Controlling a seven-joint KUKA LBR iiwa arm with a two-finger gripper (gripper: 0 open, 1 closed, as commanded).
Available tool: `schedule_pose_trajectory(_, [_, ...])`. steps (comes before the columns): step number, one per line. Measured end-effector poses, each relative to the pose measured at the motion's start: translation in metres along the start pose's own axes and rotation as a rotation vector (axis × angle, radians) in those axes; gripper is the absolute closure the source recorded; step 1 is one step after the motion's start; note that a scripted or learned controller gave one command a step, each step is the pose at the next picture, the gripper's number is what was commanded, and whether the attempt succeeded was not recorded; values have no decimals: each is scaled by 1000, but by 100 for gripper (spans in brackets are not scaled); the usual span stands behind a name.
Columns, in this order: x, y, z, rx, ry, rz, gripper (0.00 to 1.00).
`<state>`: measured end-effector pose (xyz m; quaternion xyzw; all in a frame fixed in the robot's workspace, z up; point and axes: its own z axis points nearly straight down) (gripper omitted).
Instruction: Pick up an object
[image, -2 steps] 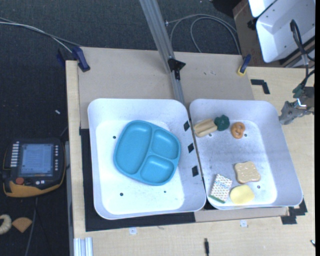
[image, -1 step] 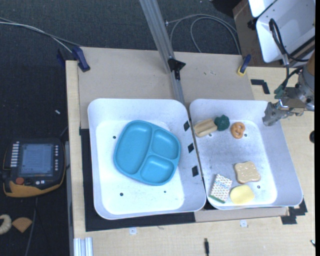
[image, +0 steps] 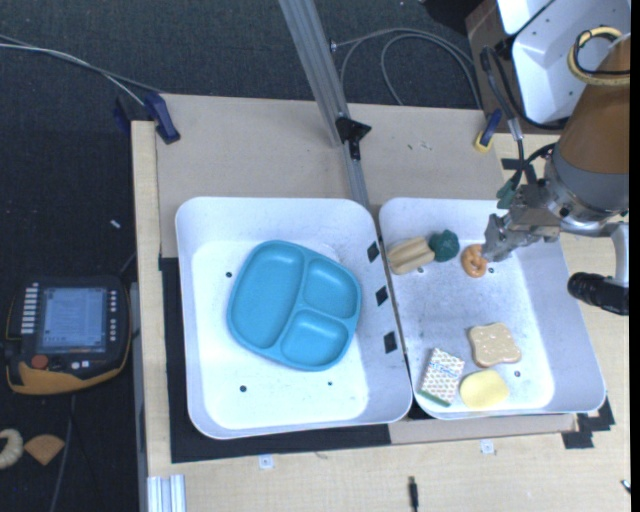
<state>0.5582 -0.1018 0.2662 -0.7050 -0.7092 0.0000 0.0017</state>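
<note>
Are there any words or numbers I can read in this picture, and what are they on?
No words or numbers can be read anywhere.
The handheld screen device left of the bench has a lit display, too small and blurred to read.
The patterned sponge in the right bin shows a pattern, not letters.
The blue tray is plain.

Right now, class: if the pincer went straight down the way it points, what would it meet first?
Most likely the small orange object directly beneath the pincer in the right bin; depth is unclear from this slanted view.

Blue tray (image: 295, 302) smooth glossy plastic; bins (image: 200, 240) matt white; bench (image: 250, 135) pale wood.
</note>
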Motion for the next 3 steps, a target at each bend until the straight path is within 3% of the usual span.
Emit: schedule_pose_trajectory(3, [153, -9, 15, 0, -1, 1, 100])
